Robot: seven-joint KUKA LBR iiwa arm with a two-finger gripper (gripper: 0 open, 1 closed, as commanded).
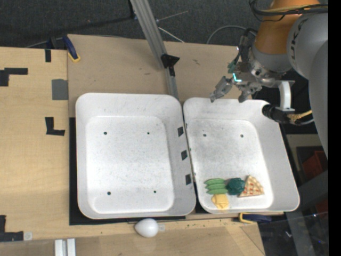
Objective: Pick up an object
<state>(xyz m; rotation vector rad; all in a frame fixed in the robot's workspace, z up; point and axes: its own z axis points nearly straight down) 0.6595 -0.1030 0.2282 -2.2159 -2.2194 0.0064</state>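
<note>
Hovering over the far rim of the right shallow white bin (pixel 277 143), the grey arm's two-finger pincer (pixel 231 94) hangs spread apart, gripping nothing. Small toy foods cluster at that bin's near edge: green pods (pixel 215 184), a dark green lump (pixel 235 185), a yellow piece (pixel 220 200), and an orange pizza-like wedge (pixel 252 187).

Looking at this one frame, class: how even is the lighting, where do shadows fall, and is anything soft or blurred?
Camera view: lighting is flat and even across both bins, no glare; thin shadows sit under the toy pile and along the bin rims; the tool and the arm's orange band look slightly soft; the floor at the top is dark.
</note>
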